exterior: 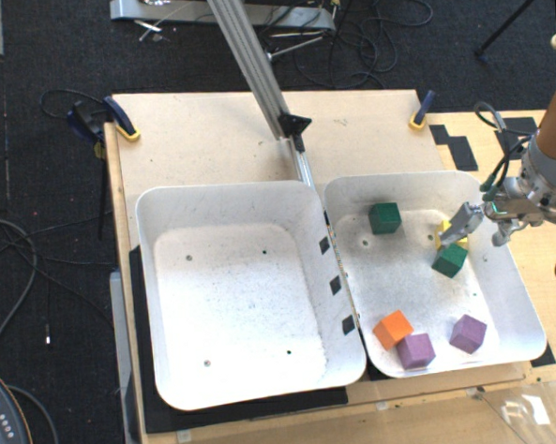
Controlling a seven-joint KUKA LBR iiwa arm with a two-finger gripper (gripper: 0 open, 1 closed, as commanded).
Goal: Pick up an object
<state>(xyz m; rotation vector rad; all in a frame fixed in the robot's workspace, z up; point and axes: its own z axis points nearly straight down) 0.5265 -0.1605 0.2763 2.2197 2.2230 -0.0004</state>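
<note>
Your pincer [462,236] hangs over the right bin [507,277], just above a green block [449,260] with a bit of yellow beside it. You cannot tell if it is wide or narrow. Another green block [385,218] sits further back. An orange block [393,328] and two purple blocks [416,350] [468,333] sit near the front.

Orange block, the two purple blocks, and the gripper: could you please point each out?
Orange block [393,328], camera view, top face.
Left purple block [416,350], camera view, top face.
Right purple block [468,333], camera view, top face.
Gripper [475,221], camera view, between fingertips.
</note>
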